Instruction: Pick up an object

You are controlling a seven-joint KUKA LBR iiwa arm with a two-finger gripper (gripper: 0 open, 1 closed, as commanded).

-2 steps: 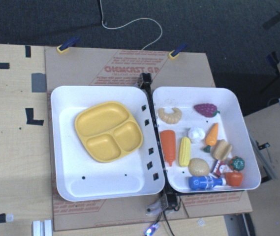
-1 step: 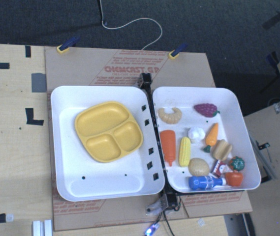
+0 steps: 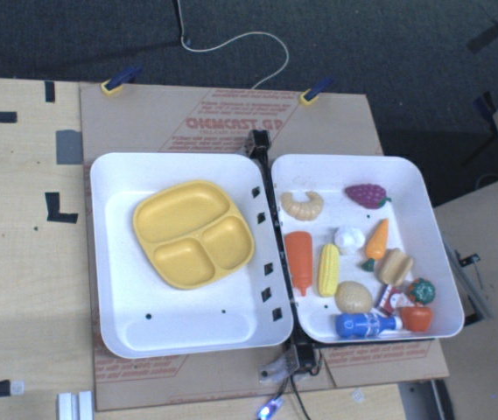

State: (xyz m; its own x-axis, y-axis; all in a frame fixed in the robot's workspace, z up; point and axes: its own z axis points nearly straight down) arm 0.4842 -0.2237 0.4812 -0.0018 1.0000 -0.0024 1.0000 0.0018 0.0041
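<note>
Your candidates lie in the right white bin (image 3: 424,191). Choose the purple plastic grape bunch (image 3: 367,195) near its far right corner: it lies apart from the crowded items along the near edge, so come straight down over it. I cannot tell the gripper's state.

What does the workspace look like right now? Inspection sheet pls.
Surface: two white bins, left bin and right bin, side by side on cardboard over the bench.
Job's things: right bin holds toy food: croissant, grapes, carrot, sausage, corn, potato, blue bottle, tomato, others bunched at the right.
Clutter: yellow tray in left bin.
Tool: nothing seen.
Cables: white cable behind the bins; wires at the front seam.
Surroundings: dark carpet, two clamps on the cardboard.
</note>
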